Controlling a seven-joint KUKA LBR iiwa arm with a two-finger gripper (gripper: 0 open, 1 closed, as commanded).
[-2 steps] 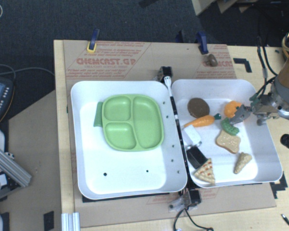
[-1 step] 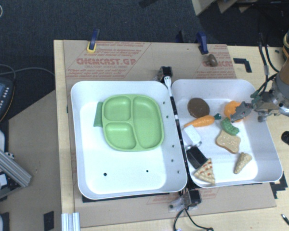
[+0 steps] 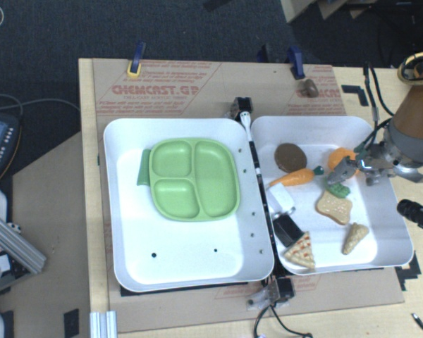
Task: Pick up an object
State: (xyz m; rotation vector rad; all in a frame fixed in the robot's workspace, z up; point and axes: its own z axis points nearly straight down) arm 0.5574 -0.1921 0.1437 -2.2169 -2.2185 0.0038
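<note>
camera view | gripper (image 3: 347,169) seen low in right bin (image 3: 388,248), over green piece (image 3: 338,187) beside toast (image 3: 334,207) | jaws state: cannot be told | carrot (image 3: 293,179) near, long axis approx. left-right, tip to left | advice: jaws to be closed across short axis, lift to be slow.

Both bins (image 3: 120,189) are plain white, and the left one has a light green divided plate (image 3: 194,178). Just left of the grey jaws (image 3: 344,171) there's an orange carrot (image 3: 293,178), with a dark brown round cookie (image 3: 290,156) above it. Right below them: a tan toast slice (image 3: 333,208). Further down-left is a pizza slice (image 3: 300,251), yellow with red spots. The bench (image 3: 92,118) is light tan with red lettering.
</note>
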